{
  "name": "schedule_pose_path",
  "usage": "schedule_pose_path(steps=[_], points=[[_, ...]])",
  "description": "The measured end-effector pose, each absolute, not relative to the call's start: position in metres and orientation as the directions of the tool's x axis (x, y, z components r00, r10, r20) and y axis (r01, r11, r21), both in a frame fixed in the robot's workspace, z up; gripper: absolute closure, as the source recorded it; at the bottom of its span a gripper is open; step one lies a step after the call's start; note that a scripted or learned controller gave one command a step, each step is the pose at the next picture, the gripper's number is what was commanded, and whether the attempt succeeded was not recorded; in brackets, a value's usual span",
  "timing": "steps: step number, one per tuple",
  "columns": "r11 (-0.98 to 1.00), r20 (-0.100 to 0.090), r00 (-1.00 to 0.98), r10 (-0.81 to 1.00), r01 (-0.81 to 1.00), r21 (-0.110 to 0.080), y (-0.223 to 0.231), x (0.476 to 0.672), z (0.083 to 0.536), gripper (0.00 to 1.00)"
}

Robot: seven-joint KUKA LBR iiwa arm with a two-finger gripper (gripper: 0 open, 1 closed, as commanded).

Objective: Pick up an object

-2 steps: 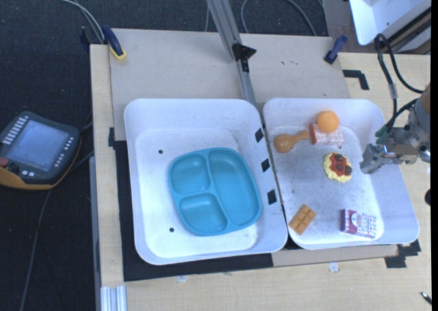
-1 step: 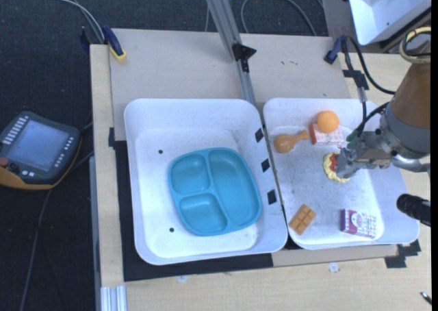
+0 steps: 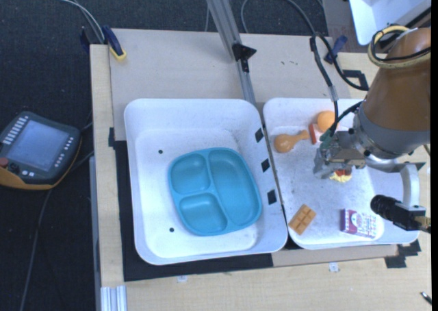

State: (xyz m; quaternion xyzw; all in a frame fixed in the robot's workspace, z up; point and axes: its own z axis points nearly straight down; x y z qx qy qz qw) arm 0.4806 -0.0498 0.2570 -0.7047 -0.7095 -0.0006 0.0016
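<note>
My gripper (image 3: 333, 166) hangs low over the middle of the right bin (image 3: 301, 107), right on top of a small yellow and red object (image 3: 340, 177) that peeks out under it. An orange pear-shaped toy (image 3: 290, 141) lies to its left, and an orange ball (image 3: 325, 120) sits just behind it. A tan waffle-like block (image 3: 302, 218) lies at the bin's front left. A small purple and white carton (image 3: 360, 223) rests at the front right.
The left bin (image 3: 147, 121) holds a blue divided plate (image 3: 215, 190). A metal pole (image 3: 226, 15) slants down to the divider between the bins. A teach pendant (image 3: 34, 148) lies off the bench at the left. Cables run behind.
</note>
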Motion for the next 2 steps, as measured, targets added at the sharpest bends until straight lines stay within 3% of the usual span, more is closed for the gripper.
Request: schedule_pose_path(steps=[1,2], points=[[0.005,0.002,-0.005,1.000,1.000,-0.003,-0.003,0.487,0.245,1.00],[0.006,0.003,-0.006,1.000,1.000,-0.002,0.045,0.481,0.247,1.00]])
